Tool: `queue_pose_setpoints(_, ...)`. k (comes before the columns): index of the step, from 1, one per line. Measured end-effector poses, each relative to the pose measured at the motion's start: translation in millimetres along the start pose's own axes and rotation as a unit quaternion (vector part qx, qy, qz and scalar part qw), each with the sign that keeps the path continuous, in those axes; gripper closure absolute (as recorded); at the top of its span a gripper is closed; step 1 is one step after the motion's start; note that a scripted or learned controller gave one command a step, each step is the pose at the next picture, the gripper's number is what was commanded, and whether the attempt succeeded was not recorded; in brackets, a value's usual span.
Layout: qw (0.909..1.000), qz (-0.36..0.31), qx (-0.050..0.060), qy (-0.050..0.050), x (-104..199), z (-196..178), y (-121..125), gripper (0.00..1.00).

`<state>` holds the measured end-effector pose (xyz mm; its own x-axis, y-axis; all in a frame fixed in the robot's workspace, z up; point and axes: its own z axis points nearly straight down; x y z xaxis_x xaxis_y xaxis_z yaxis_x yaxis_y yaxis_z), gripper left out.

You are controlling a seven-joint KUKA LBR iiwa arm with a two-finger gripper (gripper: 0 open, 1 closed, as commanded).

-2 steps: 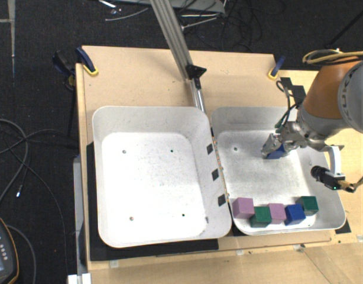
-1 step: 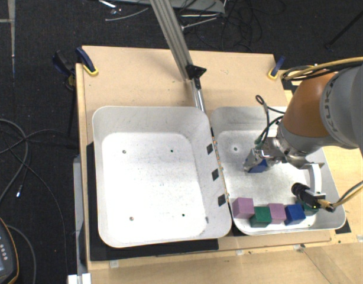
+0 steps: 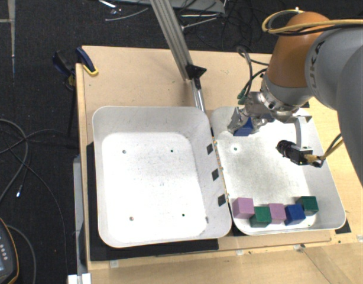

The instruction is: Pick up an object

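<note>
Two white bins side by side on a wooden bench (image 3: pixel 140 76): left bin (image 3: pixel 110 120), right bin (image 3: pixel 329 200), touching along the middle seam, with small black clips (image 3: pixel 216 174) down that seam.

Reaching in from the right, the grey arm (image 3: pixel 341 58) with its orange band (image 3: pixel 294 40), bent down over the far part of the right bin. At its end, the gripper (image 3: pixel 243 125), over the far left corner of the right bin, just beside the seam. Jaws narrow, closed on a blue block (image 3: pixel 243 131) seen between the fingers (image 3: pixel 235 123). Cannot tell whether that block rests on the bin floor or hangs just above it.

Along the near edge of the right bin, a row of five more blocks, touching or nearly so: from left to right a pink block (image 3: pixel 243 206), a green block (image 3: pixel 261 216), a second pink (image 3: pixel 277 212), a second blue (image 3: pixel 294 213) and a second green (image 3: pixel 309 204). Well apart from the gripper, all five.

Over the middle right of the right bin, a black fitting (image 3: pixel 292 151) on a cable from the arm.

Slanting down from the far side to the far end of the seam, a metal pole (image 3: pixel 172 34). At the far left corner of the bench, a blue and yellow clamp (image 3: pixel 84 61).
</note>
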<state>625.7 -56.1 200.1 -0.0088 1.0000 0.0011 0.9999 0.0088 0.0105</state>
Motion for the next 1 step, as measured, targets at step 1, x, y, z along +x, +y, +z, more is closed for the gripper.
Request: queue_pose_setpoints(1, 1.0000, 0.000, 0.007, 0.001, 64.9, 5.5, -11.8, 1.00)
